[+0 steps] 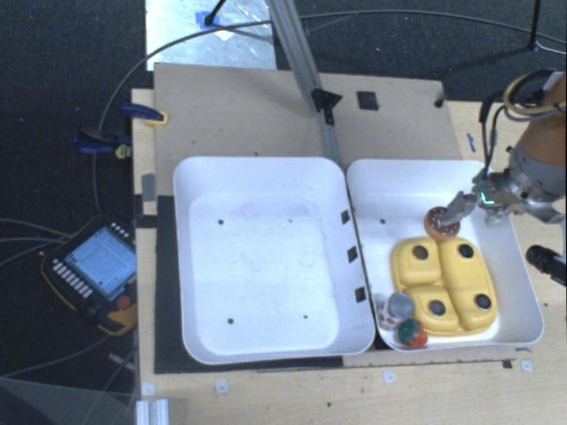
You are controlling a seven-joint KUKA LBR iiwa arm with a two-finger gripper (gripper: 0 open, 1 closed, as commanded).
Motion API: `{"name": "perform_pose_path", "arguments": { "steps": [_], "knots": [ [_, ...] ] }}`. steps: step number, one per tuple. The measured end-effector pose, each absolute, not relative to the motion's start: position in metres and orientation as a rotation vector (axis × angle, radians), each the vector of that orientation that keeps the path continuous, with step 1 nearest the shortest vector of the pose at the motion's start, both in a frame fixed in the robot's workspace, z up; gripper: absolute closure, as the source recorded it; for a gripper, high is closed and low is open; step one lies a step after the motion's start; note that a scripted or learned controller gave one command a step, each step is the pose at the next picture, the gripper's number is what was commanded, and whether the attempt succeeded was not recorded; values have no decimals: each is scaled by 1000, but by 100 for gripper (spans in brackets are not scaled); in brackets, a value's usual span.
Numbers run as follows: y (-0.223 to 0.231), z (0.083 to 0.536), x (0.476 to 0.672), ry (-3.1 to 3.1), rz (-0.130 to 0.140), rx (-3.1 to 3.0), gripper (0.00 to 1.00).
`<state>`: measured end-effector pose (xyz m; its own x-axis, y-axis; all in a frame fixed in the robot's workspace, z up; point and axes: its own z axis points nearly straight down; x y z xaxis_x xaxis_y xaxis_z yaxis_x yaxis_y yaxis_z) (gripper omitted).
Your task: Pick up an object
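Observation:
In the right bin (386, 200) a brown ring-shaped object (439, 225) lies just above a big yellow four-lobed piece (446, 283) with dark spots. A small grey object (399, 306) and a red and green one (410, 332) sit in the bin's front left corner. My gripper (459, 209) reaches in from the right and its tip is right at the brown ring's upper right edge, touching or nearly touching it. Whether the ring is held is unclear from this angle.
The left bin (257, 264) lies beside the right one. A slanted metal pole (297, 42) ends at the bins' far junction. A teach pendant (96, 266) and cables lie on the floor at left. Clamps (143, 113) grip the bench's left edge.

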<state>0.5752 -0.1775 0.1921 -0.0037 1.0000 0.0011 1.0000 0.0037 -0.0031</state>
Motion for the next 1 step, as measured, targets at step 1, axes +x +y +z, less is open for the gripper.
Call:
{"name": "perform_pose_path", "arguments": {
  "steps": [1],
  "knots": [
    [-177, 194, 577, -2227, -2, -2217, 0]
  ]
}}
